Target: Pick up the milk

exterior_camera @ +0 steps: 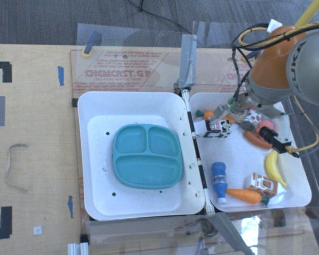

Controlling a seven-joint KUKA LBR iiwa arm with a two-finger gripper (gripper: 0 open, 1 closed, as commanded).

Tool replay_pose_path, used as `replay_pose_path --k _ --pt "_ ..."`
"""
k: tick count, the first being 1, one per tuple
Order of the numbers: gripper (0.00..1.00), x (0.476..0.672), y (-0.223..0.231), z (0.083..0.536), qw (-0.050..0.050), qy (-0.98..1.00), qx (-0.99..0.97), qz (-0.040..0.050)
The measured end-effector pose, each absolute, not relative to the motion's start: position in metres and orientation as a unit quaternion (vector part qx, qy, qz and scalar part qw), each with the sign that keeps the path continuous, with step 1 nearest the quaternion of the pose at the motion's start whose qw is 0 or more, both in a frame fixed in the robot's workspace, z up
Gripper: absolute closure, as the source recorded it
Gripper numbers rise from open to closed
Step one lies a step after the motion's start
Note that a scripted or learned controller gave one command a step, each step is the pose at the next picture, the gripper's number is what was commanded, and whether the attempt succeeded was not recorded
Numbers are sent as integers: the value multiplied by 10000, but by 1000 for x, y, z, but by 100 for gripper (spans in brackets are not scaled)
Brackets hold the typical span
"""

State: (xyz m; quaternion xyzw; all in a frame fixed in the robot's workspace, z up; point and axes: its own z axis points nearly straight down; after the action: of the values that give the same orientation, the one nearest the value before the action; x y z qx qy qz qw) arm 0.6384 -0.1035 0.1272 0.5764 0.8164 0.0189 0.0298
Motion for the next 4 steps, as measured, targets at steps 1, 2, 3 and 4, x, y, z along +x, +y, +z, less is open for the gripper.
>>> replay_pose_path --k 1,2,3,4 --pt "0 668 -116 217 29 8701 4929 4" --pt "0 642 -101 188 4 9015 4327 1" --pt "0 632 -103 107 34 9187 3950 7" --pt "0 653 -102 95 40 9125 4090 0"
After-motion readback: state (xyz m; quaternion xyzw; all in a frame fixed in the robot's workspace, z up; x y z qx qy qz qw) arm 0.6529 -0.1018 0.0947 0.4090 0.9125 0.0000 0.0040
